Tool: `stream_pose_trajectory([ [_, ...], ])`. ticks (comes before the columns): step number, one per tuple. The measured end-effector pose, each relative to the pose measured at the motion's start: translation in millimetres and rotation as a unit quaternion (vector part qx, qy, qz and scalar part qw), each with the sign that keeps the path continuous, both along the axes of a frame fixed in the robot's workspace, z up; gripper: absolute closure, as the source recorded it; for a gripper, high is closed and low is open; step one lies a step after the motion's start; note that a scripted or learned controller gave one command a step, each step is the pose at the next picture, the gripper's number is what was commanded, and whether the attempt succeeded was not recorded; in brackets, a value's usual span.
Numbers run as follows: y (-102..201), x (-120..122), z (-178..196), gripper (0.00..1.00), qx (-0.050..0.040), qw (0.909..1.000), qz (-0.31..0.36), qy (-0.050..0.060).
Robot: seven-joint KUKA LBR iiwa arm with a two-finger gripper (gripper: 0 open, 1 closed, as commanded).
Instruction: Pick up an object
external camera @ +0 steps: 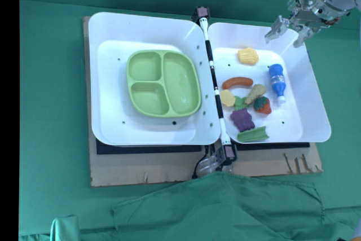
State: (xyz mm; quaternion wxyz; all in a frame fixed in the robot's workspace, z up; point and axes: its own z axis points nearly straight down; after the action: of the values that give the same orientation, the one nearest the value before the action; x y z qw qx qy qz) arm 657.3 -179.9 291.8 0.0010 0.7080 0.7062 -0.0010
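Camera view: the gripper (290,30) hangs spread and empty above the right bin's (316,100) far corner, nothing between its fingers. The toys lie clustered below; the bottle (276,82) and the corn (247,56) lie apart from the rest. Either seems the easiest pick: descend straight, straddle it across its narrow width, then close.

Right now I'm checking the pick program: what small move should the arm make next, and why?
Probably lower toward the blue bottle. The gripper hangs open above the right bin's far edge, holding nothing, and the bottle lies apart from the clustered toys, nearest it.
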Motion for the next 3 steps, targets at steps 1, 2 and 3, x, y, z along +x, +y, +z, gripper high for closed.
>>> stream_pose_trajectory([
  [1, 0.5, -0.8, -39.5, 0.00, 0.0001, 1.0000, 0.000, 0.000],
  [2, 1.2, -1.8, -95.0, 0.00, 0.0014, 1.0000, 0.000, -0.003],
  [3, 0.4, 1.3, -90.7, 0.00, -0.0001, 1.0000, 0.001, -0.007],
])
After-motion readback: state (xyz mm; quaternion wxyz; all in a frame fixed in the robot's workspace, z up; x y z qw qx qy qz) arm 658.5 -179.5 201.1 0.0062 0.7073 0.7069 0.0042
